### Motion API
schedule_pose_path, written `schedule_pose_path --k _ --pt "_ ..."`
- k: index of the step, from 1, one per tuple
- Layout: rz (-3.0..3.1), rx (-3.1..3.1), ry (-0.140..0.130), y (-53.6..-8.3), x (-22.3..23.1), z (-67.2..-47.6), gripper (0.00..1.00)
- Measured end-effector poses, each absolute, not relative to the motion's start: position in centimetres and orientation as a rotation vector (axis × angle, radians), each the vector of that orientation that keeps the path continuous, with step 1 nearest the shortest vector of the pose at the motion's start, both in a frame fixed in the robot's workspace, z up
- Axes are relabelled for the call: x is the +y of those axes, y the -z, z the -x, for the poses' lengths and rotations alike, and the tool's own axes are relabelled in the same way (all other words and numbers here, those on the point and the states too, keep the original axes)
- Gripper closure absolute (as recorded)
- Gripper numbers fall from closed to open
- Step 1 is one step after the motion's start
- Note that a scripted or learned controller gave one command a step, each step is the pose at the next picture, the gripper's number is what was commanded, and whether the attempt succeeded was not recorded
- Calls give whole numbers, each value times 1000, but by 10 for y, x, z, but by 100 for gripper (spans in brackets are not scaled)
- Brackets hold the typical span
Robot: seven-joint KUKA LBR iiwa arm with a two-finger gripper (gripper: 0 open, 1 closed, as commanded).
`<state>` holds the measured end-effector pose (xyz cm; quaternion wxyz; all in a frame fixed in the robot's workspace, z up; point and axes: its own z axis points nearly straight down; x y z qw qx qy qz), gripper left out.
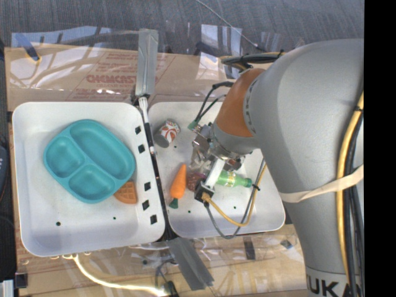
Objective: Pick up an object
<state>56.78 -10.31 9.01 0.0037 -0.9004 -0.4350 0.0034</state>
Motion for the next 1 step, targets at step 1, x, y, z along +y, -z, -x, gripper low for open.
schedule_pose_path --k 1 --pt "2608 -1748 1 -201 -60 -562 100"
